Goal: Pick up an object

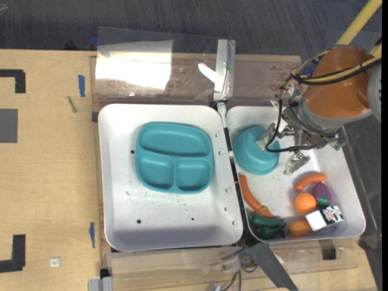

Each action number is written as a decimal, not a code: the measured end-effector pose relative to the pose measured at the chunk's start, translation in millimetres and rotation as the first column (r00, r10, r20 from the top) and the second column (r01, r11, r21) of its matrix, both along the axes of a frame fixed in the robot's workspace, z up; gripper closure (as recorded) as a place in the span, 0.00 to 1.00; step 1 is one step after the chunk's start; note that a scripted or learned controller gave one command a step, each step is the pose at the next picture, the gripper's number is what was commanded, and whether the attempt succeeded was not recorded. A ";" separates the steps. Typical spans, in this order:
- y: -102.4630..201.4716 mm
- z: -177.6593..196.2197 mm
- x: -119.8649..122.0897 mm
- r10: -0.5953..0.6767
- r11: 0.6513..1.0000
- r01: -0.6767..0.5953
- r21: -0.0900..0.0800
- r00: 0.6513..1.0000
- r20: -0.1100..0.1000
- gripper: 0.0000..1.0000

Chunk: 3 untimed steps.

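The gripper (285,153) is hung over the right bin's (351,180) far edge beside the teal bowl (254,150); finger state cannot be told. Nothing is grasped yet; a descent onto an object is called for.

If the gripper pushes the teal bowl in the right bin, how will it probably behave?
The teal bowl looks like smooth, rigid plastic, so it would probably slide, not bend. It leans against the bin wall, so a push may tip it.

A: Camera position?
B: Single fixed view, mounted above the bench (42,162), looking down at a slant, middling distance. Both white bins (115,223) in frame; arm (336,83) enters from the right.
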<state>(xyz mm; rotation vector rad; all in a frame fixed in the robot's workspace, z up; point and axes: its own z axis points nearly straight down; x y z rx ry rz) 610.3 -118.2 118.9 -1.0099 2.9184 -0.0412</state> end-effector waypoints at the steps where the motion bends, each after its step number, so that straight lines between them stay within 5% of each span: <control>1: 1.2 0.7 15.9 -0.008 1.000 0.008 -0.003 1.000 -0.003 0.00; 3: 10.4 2.5 22.0 -0.069 0.998 0.069 -0.001 0.998 0.013 0.00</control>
